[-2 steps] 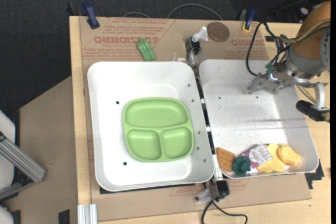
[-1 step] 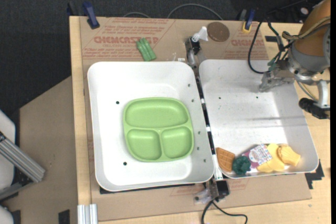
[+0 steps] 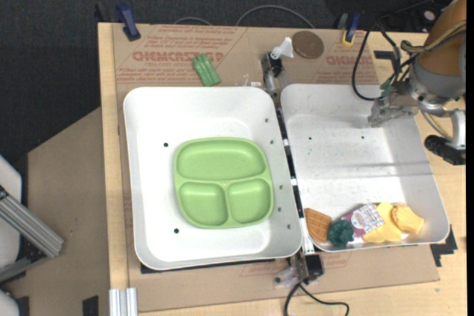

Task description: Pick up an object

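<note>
Objects (image 3: 368,223) lie heaped in the right bin's (image 3: 348,159) near corner, likely slid down its slope. Gripper (image 3: 386,112) hangs over that bin's far right edge, well apart from them; we cannot tell its opening, and see nothing held. Green tray (image 3: 222,182) fills the left bin (image 3: 148,159).

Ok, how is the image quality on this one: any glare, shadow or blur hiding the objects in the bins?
In the camera view, lighting is even. The white right bin shows a soft bright patch across its floor, but no washout. The toy pile in its near corner is small and slightly soft, its edges hard to separate. The green tray in the left bin reads crisply. The gripper looks blurry near the bin's far edge.
</note>
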Robot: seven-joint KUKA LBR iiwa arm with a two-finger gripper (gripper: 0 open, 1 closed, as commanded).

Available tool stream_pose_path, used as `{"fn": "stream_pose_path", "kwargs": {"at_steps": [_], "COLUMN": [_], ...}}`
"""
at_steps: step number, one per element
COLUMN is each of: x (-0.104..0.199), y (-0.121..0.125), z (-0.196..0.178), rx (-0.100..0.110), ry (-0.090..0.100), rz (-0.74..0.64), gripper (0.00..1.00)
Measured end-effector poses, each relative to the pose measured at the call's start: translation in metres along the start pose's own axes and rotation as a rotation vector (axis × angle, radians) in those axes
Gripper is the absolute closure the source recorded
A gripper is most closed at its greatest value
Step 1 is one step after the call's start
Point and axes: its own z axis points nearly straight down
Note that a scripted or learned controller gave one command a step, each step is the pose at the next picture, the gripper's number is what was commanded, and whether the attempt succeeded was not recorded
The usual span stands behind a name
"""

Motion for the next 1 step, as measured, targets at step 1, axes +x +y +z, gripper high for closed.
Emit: {"fn": "stream_pose_path", "kwargs": {"at_steps": [1], "x": [-0.0001], "y": [0.0008], "z": [-0.0104], "rx": [-0.003], "ry": [-0.002], "rz": [-0.001], "gripper": [1.0]}}
